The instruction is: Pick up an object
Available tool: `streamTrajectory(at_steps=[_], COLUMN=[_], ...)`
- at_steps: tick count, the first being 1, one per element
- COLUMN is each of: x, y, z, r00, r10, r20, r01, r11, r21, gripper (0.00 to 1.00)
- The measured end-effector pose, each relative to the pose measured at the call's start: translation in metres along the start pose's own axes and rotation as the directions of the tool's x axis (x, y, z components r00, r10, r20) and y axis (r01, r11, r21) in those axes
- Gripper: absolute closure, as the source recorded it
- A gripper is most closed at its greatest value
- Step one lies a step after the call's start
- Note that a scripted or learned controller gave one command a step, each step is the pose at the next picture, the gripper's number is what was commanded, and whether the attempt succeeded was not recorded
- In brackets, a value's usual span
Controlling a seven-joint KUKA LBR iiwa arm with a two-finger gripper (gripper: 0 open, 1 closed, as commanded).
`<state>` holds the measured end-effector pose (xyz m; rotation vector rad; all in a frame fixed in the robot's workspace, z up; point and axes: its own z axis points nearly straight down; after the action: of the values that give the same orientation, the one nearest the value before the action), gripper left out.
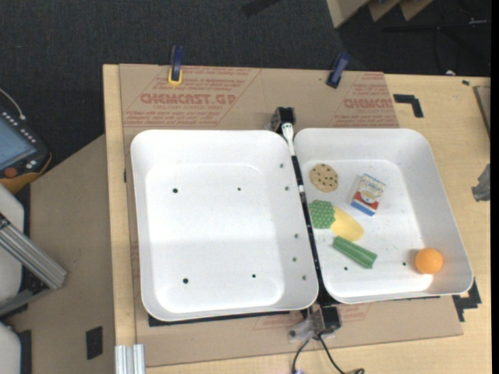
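Note:
The right bin (441,185) holds several small items. A round chocolate-chip cookie (323,177) lies near its left wall. A small white, blue and red carton (368,194) lies to the cookie's right. Below them a green bumpy piece (320,212) touches a yellow piece (347,226). A green cucumber-like stick (355,252) lies slanted just under the yellow piece. An orange ball (428,261) rests in the bin's near right corner.
The left bin (140,209) stands beside the right one, with a black divider strip (300,197) between them. Both sit on a cardboard sheet (234,92) held by two clamps at the far edge. A small grey part (482,185) pokes in at the right edge.

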<state>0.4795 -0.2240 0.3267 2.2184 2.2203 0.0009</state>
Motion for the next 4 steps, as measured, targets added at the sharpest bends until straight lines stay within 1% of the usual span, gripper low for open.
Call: streamTrajectory(at_steps=[4], x=[0.0], y=[0.0], z=[-0.0036], r00=[1.0], r10=[0.0], r20=[0.0], r01=[0.0], r11=[1.0], r21=[0.001], gripper=[1.0])
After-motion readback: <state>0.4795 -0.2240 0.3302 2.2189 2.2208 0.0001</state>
